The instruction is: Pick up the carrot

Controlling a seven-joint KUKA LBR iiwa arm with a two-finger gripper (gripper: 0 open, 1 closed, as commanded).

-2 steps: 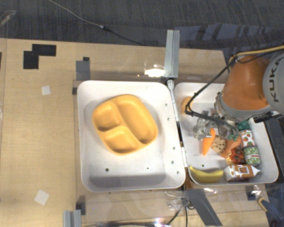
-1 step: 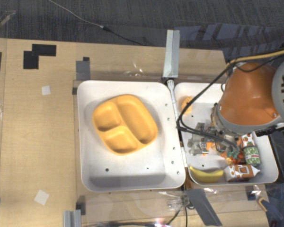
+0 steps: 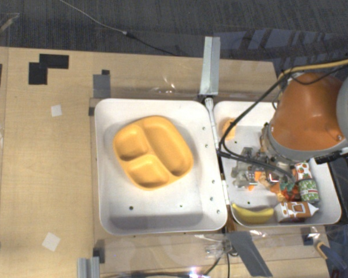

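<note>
We observe gripper [image 3: 256, 175] low inside right bin [image 3: 330, 213], among cluttered items. We cannot tell its state. Small orange piece, possibly carrot [image 3: 250, 185], just below gripper. Banana [image 3: 253, 214] farther below. Yellow tray [image 3: 153, 151] in left bin [image 3: 113, 207], well left of gripper.

I work in a robotics lab: under my arm lies a plywood bench [image 3: 40, 172] with black markers [image 3: 46, 67], metal brackets [image 3: 209, 65], loose cables [image 3: 75, 7], and grey carpet beyond.
</note>
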